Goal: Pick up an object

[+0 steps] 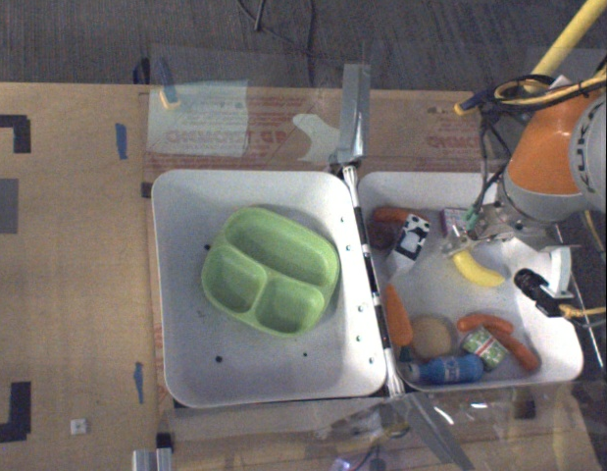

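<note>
Brown board covers the bench (77, 263), with bits of blue tape (120, 141) and black corner marks (13, 131) on it. Two white bins sit side by side in the middle.

The left bin (177, 346) has one thing in it: a green plate (271, 271) with three parts. It lies flat near the middle of the bin.

The right bin (563, 361) has many small things. A dark red sausage (389, 216) lies at the back by the wall between the bins. A little black and white box (413, 235) is just beside it. A yellow banana (477, 268) lies near the middle of the bin. An orange carrot (397, 314) lies along the wall between the bins. A round brown potato (432, 336) is next to the carrot. A blue bottle (450, 369) lies on its side at the front. A small green can (484, 347) touches a long orange-red thing (503, 333).

The grey arm (553, 160) with its orange band comes in from the right. The end effector (477, 229) is at the back of the right bin, just behind the banana. A small purple thing (454, 221) is right beside it. I cannot tell how far open the end effector is, or if it has hold of anything. The banana lies on the bin floor.
</note>
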### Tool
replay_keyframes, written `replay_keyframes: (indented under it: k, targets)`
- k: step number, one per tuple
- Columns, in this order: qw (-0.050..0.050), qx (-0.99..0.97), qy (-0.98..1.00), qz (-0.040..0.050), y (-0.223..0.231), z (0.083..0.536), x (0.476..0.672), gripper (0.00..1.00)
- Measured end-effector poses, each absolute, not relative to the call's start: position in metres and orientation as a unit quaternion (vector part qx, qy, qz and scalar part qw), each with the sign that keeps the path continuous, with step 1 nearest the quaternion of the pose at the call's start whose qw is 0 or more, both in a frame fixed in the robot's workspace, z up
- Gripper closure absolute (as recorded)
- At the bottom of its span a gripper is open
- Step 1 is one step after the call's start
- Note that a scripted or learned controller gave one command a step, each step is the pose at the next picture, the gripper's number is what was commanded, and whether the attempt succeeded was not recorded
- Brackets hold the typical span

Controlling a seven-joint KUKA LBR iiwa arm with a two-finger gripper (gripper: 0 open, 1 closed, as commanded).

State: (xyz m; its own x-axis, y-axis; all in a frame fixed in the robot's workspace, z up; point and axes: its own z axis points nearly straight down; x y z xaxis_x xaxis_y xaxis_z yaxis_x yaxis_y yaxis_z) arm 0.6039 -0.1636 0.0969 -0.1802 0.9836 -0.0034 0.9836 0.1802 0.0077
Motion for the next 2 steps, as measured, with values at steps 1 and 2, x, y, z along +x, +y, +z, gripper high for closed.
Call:
replay_keyframes:
  k: [1, 2]
  targets:
    - [0.002, 0.732, 0.682, 0.0004, -0.171, 0.085, 0.615, 1.0]
    - [0.001, 0.756, 0.655, -0.0001, -0.131, 0.231, 0.608, 1.0]
